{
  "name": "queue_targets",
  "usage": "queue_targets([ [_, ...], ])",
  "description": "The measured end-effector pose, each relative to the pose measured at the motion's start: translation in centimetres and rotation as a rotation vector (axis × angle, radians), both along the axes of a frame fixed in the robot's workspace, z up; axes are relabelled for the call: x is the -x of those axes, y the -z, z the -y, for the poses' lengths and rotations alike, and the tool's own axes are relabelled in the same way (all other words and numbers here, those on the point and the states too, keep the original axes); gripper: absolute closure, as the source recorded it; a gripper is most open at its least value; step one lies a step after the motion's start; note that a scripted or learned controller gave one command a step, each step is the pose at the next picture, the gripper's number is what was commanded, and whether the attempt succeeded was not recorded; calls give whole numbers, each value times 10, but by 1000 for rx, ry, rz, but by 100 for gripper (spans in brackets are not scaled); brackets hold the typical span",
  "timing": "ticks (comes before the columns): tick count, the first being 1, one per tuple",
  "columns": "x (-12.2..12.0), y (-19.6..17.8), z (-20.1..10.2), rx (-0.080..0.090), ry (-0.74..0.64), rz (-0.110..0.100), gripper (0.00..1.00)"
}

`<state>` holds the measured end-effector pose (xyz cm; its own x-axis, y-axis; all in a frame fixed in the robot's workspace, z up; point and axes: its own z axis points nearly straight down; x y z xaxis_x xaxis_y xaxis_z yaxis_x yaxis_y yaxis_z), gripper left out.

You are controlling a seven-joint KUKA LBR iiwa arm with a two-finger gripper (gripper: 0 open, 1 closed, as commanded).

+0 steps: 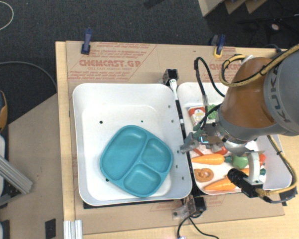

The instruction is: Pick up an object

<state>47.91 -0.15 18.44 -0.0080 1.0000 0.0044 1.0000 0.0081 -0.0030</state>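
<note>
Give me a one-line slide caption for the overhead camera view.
Arm reaching over the right bin of toy food, with a carrot below it; teal plate in the left bin.

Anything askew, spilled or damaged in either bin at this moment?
Nothing stands out. The teal divided plate lies flat in the left bin, turned at an angle but intact. The toy carrots and other play food sit inside the right bin, beneath the arm. Nothing has spilled onto the bench.

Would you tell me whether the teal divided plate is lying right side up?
Right side up: the teal divided plate lies flat in the left bin, its three compartments facing up.
</note>
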Motion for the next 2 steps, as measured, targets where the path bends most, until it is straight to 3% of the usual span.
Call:
queue_targets([
  [1,-1,-11,5,3,8,3,100],
  [2,0,-28,-78,3,0,5,100],
])
